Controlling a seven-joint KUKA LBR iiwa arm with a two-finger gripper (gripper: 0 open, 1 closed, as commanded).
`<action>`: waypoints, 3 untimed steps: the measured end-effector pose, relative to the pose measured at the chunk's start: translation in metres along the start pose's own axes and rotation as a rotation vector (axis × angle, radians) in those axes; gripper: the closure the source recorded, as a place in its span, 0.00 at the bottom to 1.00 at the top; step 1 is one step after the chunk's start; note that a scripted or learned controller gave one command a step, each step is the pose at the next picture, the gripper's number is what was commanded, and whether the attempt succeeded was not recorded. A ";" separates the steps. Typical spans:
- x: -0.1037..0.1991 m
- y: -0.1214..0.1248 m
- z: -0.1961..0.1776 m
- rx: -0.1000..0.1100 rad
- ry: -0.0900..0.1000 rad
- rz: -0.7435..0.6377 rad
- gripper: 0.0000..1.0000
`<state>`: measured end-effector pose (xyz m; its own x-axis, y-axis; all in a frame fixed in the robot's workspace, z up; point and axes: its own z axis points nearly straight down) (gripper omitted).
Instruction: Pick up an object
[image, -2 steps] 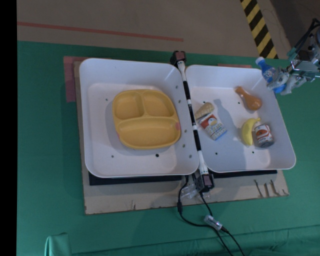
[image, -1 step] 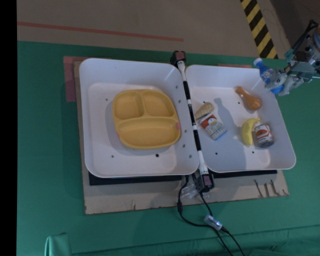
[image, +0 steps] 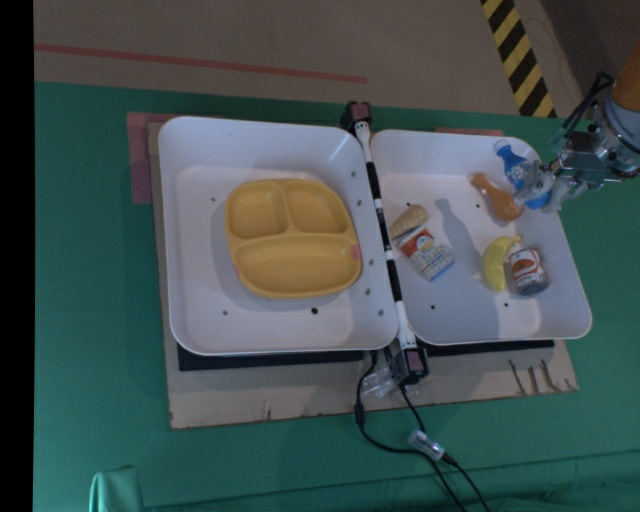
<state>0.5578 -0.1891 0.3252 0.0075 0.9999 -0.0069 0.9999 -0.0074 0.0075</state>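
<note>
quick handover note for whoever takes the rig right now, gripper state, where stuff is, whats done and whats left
Gripper: low over the far right corner of the right bin, at the blue bottle; whether it grips anything cannot be told.
Right bin: blue bottle and orange piece at the far right, banana touching a can near the right wall, a bread piece and a small packet by the divider.
Left bin: yellow divided plate.
Done: nothing visibly lifted.
Left: grasp and lift one object.

plate in left bin, can in right bin
</note>
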 end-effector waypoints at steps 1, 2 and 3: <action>0.046 -0.010 -0.072 -0.008 0.001 -0.002 1.00; 0.080 -0.009 -0.089 -0.007 0.003 -0.003 1.00; 0.112 -0.015 -0.096 -0.007 0.004 -0.002 1.00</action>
<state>0.5425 -0.0768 0.4208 0.0057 1.0000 -0.0032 0.9999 -0.0057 0.0141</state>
